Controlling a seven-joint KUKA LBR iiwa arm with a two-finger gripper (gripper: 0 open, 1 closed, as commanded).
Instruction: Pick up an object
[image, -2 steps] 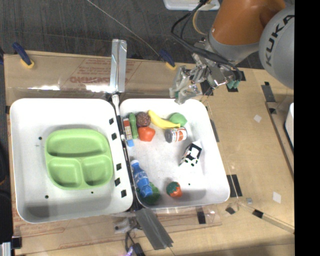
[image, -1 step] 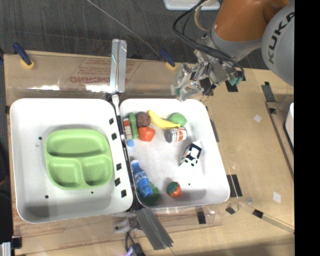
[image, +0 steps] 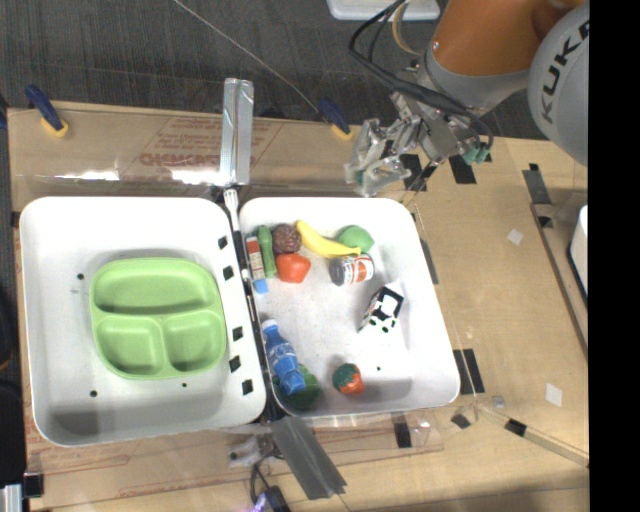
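A grey KUKA arm (image: 520, 50) with an orange band reaches in over the bench (image: 500, 300), its gripper (image: 385, 160) hanging just outside the far rim of the right bin (image: 425, 330), near that bin's far right corner. Whether the jaws stand wide or narrow cannot be told from this slant, and nothing is seen between them.

The left bin (image: 50, 260) carries a green divided tray (image: 157, 316). The right bin holds every candidate for the pick. A blue bottle (image: 283, 362) lies along the inner wall toward the near edge, its long axis running from far to near. A yellow banana (image: 320, 241) lies at a slant near the far edge, beside a green round object (image: 355, 238). A small can (image: 352, 269) sits just below them, a red piece (image: 293, 267) to its inner side, and a black-and-white block (image: 382, 309) toward the outer wall. A red and green fruit (image: 347, 377) rests near the near edge.

From the gripper, the closest things lie inward over the far rim: the green round object and the banana. The move probably calls for crossing that rim and descending.
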